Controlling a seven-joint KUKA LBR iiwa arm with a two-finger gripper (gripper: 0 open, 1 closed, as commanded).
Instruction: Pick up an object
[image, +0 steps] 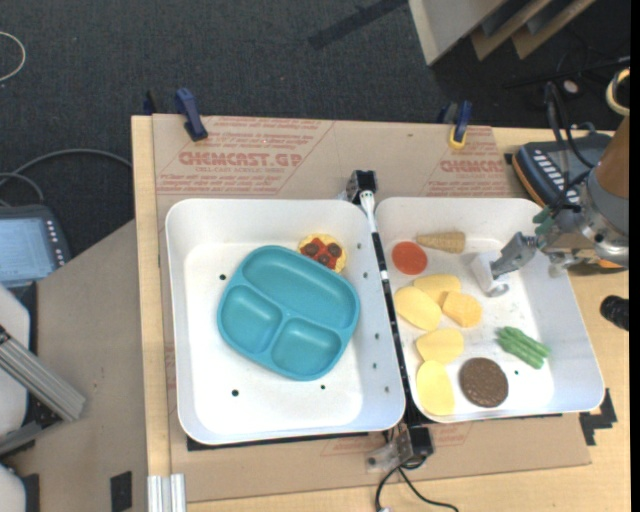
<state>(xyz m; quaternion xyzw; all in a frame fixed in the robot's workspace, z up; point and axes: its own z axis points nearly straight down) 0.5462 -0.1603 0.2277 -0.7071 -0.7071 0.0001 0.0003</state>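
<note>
Several yellow pieces (440, 308) near claw (493, 277).

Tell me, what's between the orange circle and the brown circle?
Yellow pieces lie between the orange circle and the brown circle, seen in the camera view.

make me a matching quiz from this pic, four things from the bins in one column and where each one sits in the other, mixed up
Things:
1. teal plastic divided plate
2. round orange-red toy slice
3. green toy bean pods
4. dark brown round toy patty

Places:
A. right bin, near its front edge, beside the pale yellow pieces
B. left bin, in the middle
C. right bin, near its back left corner, next to the tan cone-shaped piece
D. right bin, toward its right side, in front of the claw

Pairs: 1-B, 2-C, 3-D, 4-A
</note>
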